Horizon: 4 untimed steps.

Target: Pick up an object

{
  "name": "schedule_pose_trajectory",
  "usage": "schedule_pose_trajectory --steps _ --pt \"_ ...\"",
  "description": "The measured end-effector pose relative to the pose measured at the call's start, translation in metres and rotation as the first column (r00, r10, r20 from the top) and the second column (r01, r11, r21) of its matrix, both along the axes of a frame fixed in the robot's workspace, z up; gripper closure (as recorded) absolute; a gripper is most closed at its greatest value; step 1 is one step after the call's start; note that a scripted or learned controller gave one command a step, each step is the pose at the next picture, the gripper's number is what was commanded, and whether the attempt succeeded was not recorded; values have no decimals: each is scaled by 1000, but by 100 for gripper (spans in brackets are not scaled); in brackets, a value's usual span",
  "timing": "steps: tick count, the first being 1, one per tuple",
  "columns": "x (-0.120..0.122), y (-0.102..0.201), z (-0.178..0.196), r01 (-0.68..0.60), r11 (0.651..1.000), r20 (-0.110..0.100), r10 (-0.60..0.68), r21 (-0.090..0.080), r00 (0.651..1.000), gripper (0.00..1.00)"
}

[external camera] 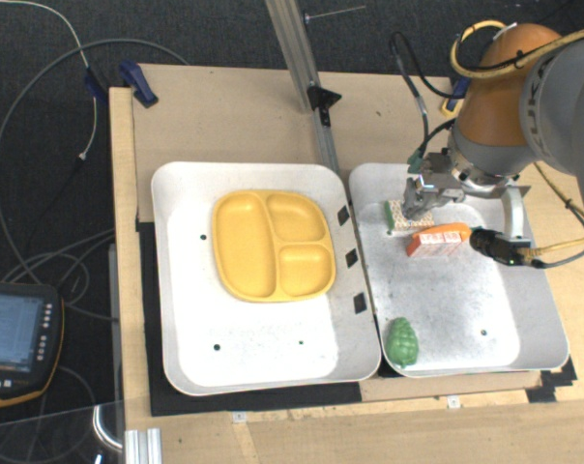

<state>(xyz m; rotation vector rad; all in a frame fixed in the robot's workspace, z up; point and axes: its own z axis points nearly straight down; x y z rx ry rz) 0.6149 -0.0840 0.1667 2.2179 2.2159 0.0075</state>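
Reaching: I come in from the right with my big grey arm with the orange band (510, 95), so my metal two-finger gripper (425, 193) hangs low over the top of the right shallow white bin (524, 351).
My gripper: it points down at the bin floor, but I cannot tell how it is set, because the wrist hides the tips.
Closest thing: a small flat pale sponge pad with green dots (401, 217) lies just below my gripper and a bit to its left. It may be touching the tips; I cannot tell.
Next thing: a small orange and white cardboard box (437, 241) lies on its side just below my gripper, beside the pad.
Far thing: a bumpy green round toy (402, 341) sits well below my gripper, near the bottom edge of the same bin.
Why I am here: I think the pad or the box is the easy pick, since both lie right under me and nothing covers them.
Other bin: the left shallow white bin (186, 259) is well to my left and holds a yellow plastic plate with three parts (273, 245). It is wide and flat, so I think it would be hard to pinch.
How far along: nothing is lifted, so I judge the pick is not yet done.
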Motion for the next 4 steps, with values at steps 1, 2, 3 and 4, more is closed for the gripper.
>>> schedule_pose_trajectory --steps 1,2,3,4 --pt "-1 3 45 -2 1000 -1 2 0 1000 100" --pt "0 3 79 -2 1000 -2 2 1 1000 100" --pt "-18 63 82 -8 1000 -11 8 5 1000 100" --pt "-29 119 69 -8 1000 -12 8 4 1000 100"
